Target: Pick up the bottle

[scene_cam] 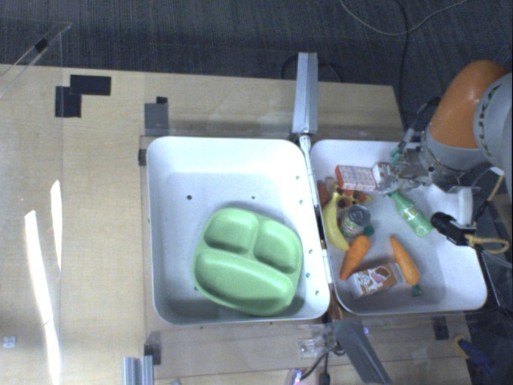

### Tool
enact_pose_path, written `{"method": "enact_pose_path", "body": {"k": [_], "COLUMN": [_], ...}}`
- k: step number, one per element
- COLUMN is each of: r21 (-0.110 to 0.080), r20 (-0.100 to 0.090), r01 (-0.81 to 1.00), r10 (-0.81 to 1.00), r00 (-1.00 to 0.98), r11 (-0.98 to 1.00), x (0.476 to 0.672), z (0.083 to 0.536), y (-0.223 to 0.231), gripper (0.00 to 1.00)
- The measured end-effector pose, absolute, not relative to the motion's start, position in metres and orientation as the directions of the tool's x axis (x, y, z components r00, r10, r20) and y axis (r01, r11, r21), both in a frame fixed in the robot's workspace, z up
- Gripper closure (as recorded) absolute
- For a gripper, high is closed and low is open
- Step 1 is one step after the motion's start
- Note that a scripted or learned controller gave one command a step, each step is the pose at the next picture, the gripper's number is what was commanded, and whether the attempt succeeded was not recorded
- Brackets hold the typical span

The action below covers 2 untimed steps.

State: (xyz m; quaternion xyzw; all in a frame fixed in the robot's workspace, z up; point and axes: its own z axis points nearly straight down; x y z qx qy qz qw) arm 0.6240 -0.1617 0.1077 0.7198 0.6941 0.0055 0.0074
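I am at the approach step: my gripper [394, 176] sits low over the far part of the right bin [473, 293], and the bottle [410, 214], green and lying on its side, rests on the bin floor just beside my tip, running away from it toward the near right. From this slant I cannot tell whether I am spread or pinched together, and nothing shows the bottle caught by me, so I count it as not yet picked up.

The next move, as I judge it, calls for settling squarely over the bottle's body, across its narrow width, and closing there before lifting; a round thing lying flat may roll away under a poor pinch.

The bin is crowded. A small red and white carton [354, 176] lies just beside my tip, a banana [333, 223] curves along the left wall, a round tin [355, 216] sits next to it, and two carrots [355, 255] and a flat packet [375, 278] lie nearer the front. The left bin [168, 215] holds a green divided tray [248, 259]. Both bins stand on a pale wooden bench [96, 215], with dark carpet [200, 14] and a loose cable [409, 14] beyond.
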Motion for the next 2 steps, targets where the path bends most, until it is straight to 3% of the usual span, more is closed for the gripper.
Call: {"method": "enact_pose_path", "body": {"k": [1,2], "r21": [0.008,0.006], "r20": [0.000,0.001], "r01": [1.000,0.996], "r10": [1.000,0.996], "r00": [-0.024,0.086], "r11": [0.024,-0.086], "x": [0.671,0.670], "z": [0.215,0.205], "y": [-0.087,-0.088], "gripper": [1.00,1.00]}}
